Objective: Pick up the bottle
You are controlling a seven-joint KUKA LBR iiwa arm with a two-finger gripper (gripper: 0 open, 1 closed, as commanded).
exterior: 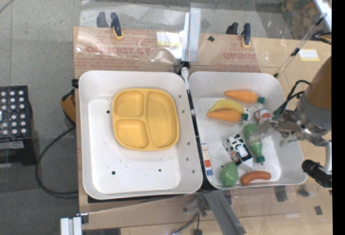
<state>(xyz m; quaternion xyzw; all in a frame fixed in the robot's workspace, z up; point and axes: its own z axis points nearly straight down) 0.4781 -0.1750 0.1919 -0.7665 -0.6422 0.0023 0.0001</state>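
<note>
Right bin (288, 172), gripper (268, 127) beside bottle (253, 141)

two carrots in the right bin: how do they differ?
Position: the upper carrot lies near the bin's far side; the lower carrot lies closer to the middle, just below the banana.
Contact: the lower carrot touches the banana; the upper carrot lies apart.
Length: the upper carrot looks slightly longer.
Shared: both are orange, lie roughly crosswise, green end to the right.
</note>
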